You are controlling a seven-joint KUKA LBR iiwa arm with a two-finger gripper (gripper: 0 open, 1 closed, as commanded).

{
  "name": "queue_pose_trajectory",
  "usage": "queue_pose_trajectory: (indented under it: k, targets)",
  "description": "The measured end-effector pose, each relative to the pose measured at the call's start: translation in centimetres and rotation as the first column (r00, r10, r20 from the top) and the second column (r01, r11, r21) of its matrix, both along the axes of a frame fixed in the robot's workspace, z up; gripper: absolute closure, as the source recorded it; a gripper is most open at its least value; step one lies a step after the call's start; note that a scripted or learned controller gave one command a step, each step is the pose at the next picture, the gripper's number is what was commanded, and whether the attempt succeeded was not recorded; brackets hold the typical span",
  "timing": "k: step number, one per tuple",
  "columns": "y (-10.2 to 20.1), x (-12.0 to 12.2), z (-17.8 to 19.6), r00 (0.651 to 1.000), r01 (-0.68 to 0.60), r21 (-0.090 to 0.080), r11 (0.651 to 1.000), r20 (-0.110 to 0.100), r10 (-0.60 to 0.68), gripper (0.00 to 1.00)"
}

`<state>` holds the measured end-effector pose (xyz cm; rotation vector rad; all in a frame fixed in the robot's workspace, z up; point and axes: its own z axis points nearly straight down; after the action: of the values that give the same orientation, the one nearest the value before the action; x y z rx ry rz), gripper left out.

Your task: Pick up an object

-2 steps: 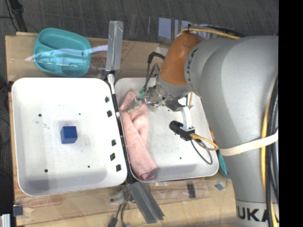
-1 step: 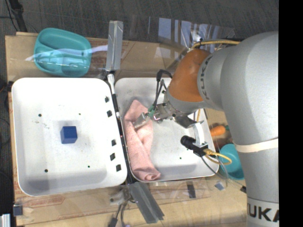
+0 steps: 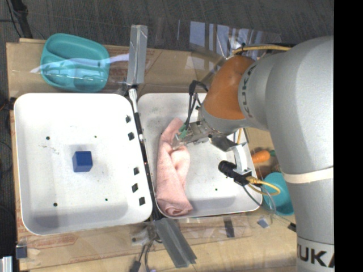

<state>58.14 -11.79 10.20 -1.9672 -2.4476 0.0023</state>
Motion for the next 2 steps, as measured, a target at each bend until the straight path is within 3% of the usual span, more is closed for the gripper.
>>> queue_pose_trajectory:
  k: [1,2]
  targets:
    - [0.0,0.0,0.0,1.000,0.000,0.000,1.000,0.000,0.000,0.00]
    - [2.0,4.0,-1.0,1.000,-0.026,0.001,1.000,0.001,0.026,0.00]
